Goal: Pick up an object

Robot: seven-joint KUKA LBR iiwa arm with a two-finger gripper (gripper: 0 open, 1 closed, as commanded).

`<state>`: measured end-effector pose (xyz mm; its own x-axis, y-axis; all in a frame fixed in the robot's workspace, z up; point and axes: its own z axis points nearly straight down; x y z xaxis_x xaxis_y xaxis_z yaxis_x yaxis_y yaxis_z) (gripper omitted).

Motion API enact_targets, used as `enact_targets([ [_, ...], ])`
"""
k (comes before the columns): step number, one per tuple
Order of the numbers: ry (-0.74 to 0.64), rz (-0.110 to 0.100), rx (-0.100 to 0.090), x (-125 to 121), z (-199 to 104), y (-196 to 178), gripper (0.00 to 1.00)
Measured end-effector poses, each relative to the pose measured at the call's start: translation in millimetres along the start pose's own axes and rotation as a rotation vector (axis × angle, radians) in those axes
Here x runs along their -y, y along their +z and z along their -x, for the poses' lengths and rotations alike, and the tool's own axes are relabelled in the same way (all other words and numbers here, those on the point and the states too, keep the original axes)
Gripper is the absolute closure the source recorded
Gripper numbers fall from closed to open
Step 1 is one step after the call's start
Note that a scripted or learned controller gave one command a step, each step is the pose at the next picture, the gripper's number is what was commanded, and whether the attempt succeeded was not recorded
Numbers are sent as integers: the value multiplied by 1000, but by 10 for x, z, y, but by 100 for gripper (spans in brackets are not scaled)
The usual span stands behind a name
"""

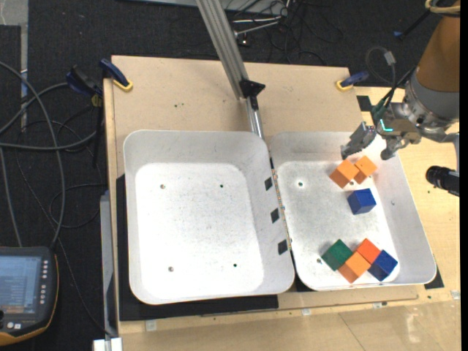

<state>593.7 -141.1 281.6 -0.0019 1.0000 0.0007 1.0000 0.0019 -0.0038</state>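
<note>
My gripper (pixel 373 145) hangs over the far right part of the right bin (pixel 307 269), open, its two fingers spread with nothing between them. Just below and left of it lie two orange blocks (pixel 352 172) touching each other. A blue block (pixel 361 201) sits a little nearer the front. At the bin's front right is a cluster: a green block (pixel 337 254), two more orange blocks (pixel 360 260) and a second blue block (pixel 383 265).
The left bin (pixel 146 152) lies beside the right one, with black clips along the shared rim. A slanted metal pole (pixel 223 39) crosses the back of the bench. Clamps sit at the board's far corners.
</note>
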Motion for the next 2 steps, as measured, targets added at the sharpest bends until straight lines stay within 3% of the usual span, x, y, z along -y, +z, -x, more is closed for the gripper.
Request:
enact_targets([
  [1,0,3,1,-5,2,-23,0],
  [2,3,-1,1,47,72,457,0],
])
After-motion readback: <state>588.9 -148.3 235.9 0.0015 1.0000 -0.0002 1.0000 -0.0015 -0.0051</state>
